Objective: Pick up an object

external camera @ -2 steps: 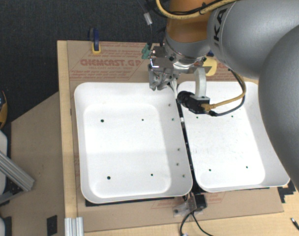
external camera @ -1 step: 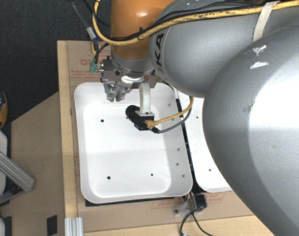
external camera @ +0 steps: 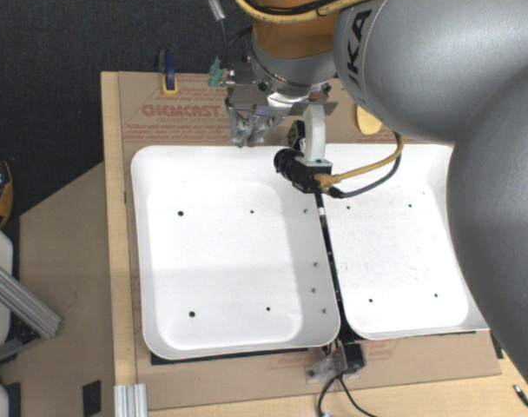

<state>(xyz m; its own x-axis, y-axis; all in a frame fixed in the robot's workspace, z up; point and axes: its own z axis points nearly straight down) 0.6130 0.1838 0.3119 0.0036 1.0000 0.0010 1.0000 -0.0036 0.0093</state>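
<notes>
**A:** Risks from here?

**B:** Biggest first. The grey KUKA arm with the orange band [external camera: 472, 102] hangs over the far right of the scene and hides part of the right-hand shallow white plastic bin [external camera: 403, 259]. Anything lying under it can't be judged.

**A:** Left side?

**B:** The left-hand shallow white plastic bin [external camera: 142, 233] sits on a brown printed cardboard sheet [external camera: 125, 129]. The two-finger metal gripper [external camera: 247, 133] hovers at that bin's far rim, about over the edge. If it descends there, I'd expect it to hit the rim or the cardboard, not a part.

**A:** Claw apart or together?

**B:** Can't tell, it's too small and cluttered from this angle. I see nothing clamped in it.

**A:** Where's the target?

**B:** The only candidate I can pick out is a pale yellow rounded piece [external camera: 368, 120] just beyond the right bin's far rim, partly hidden behind the arm. It's well apart from the gripper, on the other side of the wrist.

**A:** So an empty grasp is likely.

**B:** That's my read. There's also a thin black cable [external camera: 329, 250] running along the seam between the bins up to the wrist. A sweep across that seam could snag it or drag a bin.
</notes>
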